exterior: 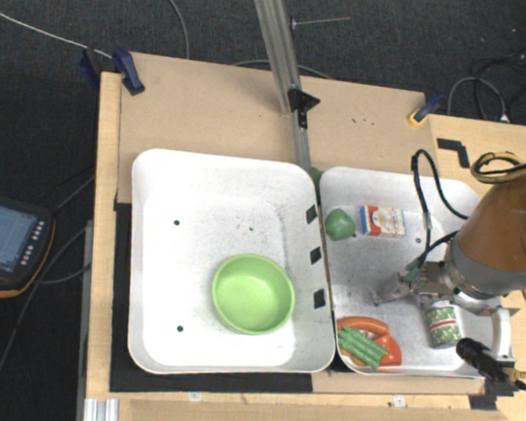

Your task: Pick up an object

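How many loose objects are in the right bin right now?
4: green ball and small carton at the far end, can by the gripper, orange-and-green item at the near edge. The arm may hide more.

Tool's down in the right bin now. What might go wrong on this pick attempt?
1. The tool sits on bare floor between the small can and the green ball, so it may close on nothing.
2. The arm's wrist crowds the can and could knock it over.

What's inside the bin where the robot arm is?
The right bin holds a green ball, a small carton, a can and red-and-green toy food. The arm covers part of the bin floor, so anything beneath it is hidden.
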`<action>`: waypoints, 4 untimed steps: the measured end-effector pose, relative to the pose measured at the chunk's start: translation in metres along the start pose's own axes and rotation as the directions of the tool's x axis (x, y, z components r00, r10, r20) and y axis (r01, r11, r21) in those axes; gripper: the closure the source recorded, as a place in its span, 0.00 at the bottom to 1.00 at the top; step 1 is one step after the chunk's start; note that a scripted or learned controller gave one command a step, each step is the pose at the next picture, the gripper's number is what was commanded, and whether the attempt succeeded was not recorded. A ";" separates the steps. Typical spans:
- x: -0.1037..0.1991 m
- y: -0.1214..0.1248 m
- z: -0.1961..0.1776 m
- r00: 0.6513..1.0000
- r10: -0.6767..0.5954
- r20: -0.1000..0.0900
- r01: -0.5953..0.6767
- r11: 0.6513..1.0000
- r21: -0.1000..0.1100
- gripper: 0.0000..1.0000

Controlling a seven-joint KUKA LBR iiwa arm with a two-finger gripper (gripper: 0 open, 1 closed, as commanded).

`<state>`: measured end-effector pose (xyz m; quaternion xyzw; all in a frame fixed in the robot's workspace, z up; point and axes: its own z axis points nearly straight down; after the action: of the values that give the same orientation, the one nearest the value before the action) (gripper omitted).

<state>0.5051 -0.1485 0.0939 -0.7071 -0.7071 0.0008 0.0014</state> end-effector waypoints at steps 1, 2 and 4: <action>0.000 0.001 -0.012 1.000 -0.001 0.001 0.001 1.000 -0.004 1.00; -0.002 0.002 -0.074 1.000 -0.001 0.002 0.001 1.000 -0.008 1.00; -0.008 -0.002 -0.164 1.000 0.000 0.002 0.000 1.000 -0.008 1.00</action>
<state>0.5034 -0.1567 0.2579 -0.7071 -0.7072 -0.0013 -0.0019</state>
